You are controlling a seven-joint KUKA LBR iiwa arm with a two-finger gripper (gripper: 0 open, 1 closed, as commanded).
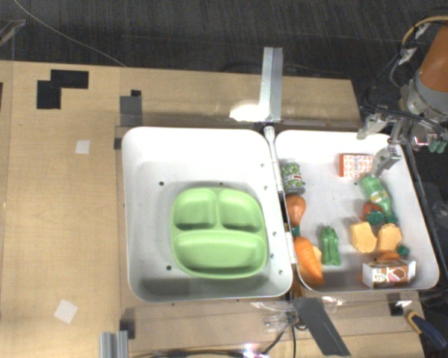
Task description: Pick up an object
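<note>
The right bin [425, 222] holds several toy foods. A red and white box [356, 165] lies near its back, with a green bottle [375, 189] just in front of it. A green-labelled can [292, 177] and an orange piece [295, 209] sit by the left wall. Toward the front lie a carrot [309, 259], a small green item [329, 245], two yellow-orange blocks [364, 237] and a small carton [388, 273]. My gripper [381, 142] hangs above the bin's back right corner, just right of the red and white box. Its fingers stand open with nothing between them.
The left bin [145, 200] holds a green divided plate [219, 232]. A metal post [272, 88] rises behind the wall where the two bins meet. Cables hang beside the arm's wrist [437, 73] at the right.
</note>
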